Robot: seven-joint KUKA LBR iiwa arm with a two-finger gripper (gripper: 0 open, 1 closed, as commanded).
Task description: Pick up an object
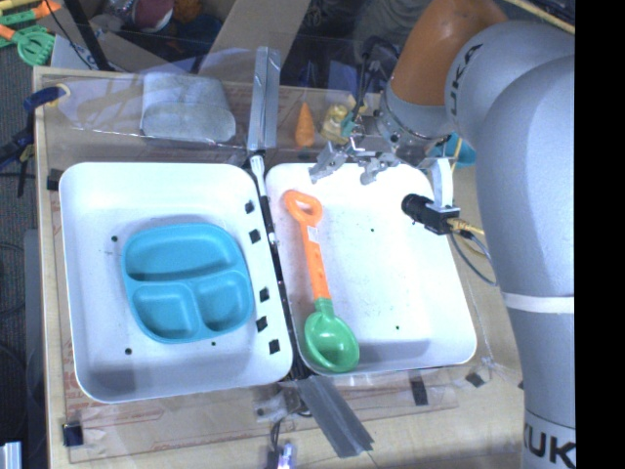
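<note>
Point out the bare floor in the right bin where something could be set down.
Right bin: free white floor runs between the toy shovel along its left side and the right wall. The far end is crowded by the gripper. The left bin is mostly taken by the blue tray.

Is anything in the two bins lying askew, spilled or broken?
Nothing looks spilled or broken. The toy shovel in the right bin lies flat near the divider, orange handle toward the far wall, green scoop at the near wall. The blue divided tray sits a little turned in the left bin. The gripper is above the right bin's far edge.
</note>
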